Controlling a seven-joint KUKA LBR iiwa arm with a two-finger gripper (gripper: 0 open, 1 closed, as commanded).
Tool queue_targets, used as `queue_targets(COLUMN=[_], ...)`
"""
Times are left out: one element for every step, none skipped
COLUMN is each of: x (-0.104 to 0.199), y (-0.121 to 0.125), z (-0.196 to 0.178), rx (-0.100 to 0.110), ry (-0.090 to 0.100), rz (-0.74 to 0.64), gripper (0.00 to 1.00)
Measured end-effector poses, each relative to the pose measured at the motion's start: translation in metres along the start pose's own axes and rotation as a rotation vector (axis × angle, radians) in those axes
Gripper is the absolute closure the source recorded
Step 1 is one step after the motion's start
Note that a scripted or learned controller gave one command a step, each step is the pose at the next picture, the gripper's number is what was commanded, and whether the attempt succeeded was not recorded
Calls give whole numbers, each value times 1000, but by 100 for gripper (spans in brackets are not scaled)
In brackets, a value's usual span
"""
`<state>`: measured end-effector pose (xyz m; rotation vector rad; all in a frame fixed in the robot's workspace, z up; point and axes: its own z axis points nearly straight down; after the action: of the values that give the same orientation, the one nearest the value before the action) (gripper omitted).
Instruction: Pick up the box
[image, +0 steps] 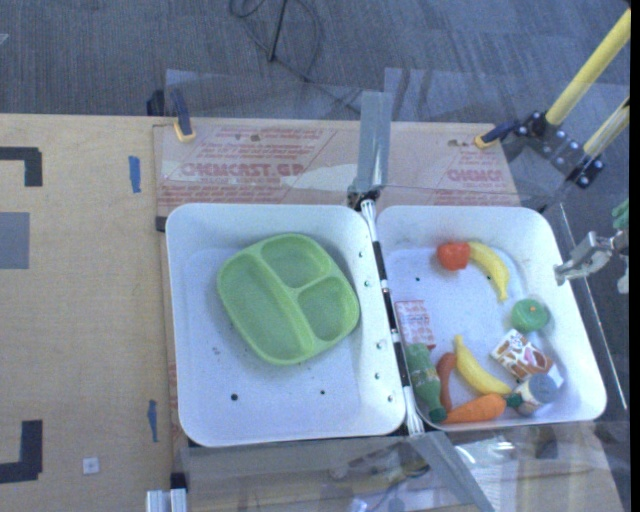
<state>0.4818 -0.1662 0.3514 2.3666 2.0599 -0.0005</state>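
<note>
A small box (520, 354) with a white, red and brown print lies in the right bin (560, 250), near its right wall at the front. It sits between a green round fruit (530, 316) behind it and a grey-blue little can (543, 388) in front of it. A yellow banana (478, 370) lies just to its left. A flat red-and-white packet (413, 322) rests by the bin's left wall.
The right bin also holds a red tomato (452, 255), a second banana (490, 268), a carrot (476, 408) and a green vegetable (422, 375). A green divided plate (288, 297) lies in the left bin (200, 380). A metal fixture (585, 258) sticks in at the right rim.
</note>
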Motion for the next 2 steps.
queue_targets(x=[-9, -25], y=[-1, 0], z=[83, 197], rx=[3, 6], ry=[3, 4], rz=[-120, 183], gripper=[0, 0])
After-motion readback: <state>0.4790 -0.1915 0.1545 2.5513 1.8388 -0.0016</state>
